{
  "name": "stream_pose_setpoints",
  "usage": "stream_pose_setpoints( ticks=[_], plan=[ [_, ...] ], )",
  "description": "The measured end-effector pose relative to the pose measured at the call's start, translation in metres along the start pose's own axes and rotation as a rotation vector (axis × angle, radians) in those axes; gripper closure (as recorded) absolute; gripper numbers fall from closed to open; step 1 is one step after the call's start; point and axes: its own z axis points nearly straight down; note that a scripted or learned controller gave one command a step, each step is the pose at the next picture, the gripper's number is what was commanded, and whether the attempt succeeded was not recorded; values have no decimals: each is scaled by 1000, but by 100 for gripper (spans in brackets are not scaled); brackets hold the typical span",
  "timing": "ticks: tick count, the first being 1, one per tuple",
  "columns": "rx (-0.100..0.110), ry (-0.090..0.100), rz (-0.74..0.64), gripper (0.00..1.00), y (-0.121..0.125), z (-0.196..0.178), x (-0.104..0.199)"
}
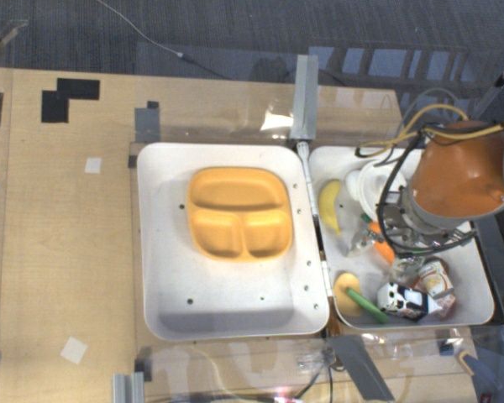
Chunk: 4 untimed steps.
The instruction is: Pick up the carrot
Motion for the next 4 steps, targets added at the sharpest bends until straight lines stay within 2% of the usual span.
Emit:
stream_pose_setpoints(
  ticks=[1, 2, 3, 4],
  plan=[
    [12, -15, -2, 100, -2, -15, -7],
    [5, -3, -341, 100, 25, -3, 51],
    [-14, 4, -16, 100, 34, -21, 48],
    [-8, -1, -20, 100, 33, -32, 45]
  ],
)
